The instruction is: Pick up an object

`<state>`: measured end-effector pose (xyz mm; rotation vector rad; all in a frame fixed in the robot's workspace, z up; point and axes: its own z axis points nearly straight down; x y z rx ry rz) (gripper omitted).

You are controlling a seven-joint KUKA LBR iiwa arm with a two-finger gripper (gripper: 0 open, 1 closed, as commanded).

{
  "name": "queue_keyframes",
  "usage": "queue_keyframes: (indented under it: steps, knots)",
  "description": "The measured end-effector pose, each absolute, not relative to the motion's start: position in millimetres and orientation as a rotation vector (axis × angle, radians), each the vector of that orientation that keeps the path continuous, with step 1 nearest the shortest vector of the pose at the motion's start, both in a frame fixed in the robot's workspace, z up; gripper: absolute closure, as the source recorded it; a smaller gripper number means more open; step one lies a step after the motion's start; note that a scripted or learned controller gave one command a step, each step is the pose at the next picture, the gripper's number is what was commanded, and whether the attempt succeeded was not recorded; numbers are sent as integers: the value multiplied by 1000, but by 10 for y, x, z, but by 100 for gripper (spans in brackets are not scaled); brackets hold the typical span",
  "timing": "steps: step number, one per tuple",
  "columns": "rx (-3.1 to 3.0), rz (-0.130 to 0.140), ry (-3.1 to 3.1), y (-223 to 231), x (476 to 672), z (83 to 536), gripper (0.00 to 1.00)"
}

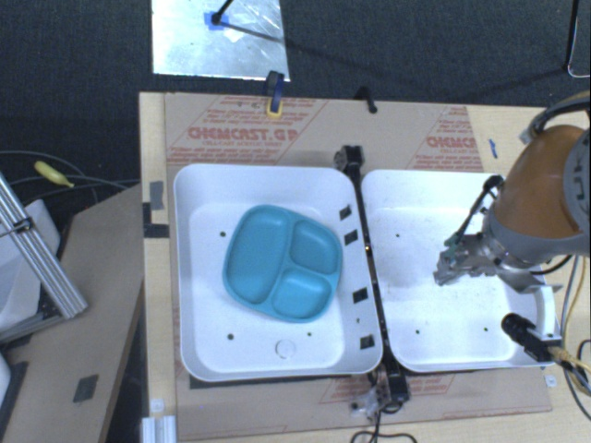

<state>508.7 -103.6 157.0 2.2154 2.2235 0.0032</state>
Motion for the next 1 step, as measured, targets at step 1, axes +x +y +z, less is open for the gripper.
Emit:
queue_keyframes:
  steps: [1]
  knots:
    - [2211, 7, 2227, -673, 4868, 2350, 100]
